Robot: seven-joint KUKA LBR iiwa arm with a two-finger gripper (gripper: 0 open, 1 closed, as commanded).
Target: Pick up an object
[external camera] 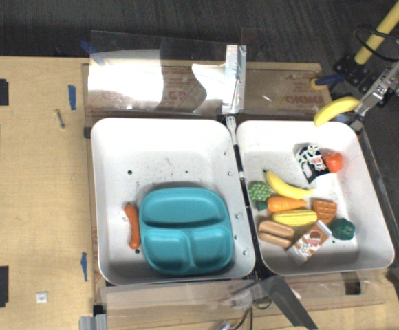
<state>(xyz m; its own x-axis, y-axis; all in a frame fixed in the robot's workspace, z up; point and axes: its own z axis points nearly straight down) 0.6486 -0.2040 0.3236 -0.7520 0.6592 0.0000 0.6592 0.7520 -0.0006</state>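
Observation:
My gripper (357, 110) is at the far right corner of the right bin (375, 205), raised above its rim. A yellow banana (335, 108) sticks out to the left from its tip, gripped at its right end between the fingers. Below, in the right bin, lie a second banana (285, 184), a carrot (287, 203), a corn cob (294, 218), a hot dog bun (276, 233), a broccoli piece (259, 192) and a cow-patterned carton (311, 160).
The left bin (110, 150) holds a teal divided plate (184, 229) and an orange sausage (133, 225) beside it. A waffle (325, 208), a green pepper (342, 229) and a small box (309, 243) lie near the right bin's front. A clear panel stands behind both bins.

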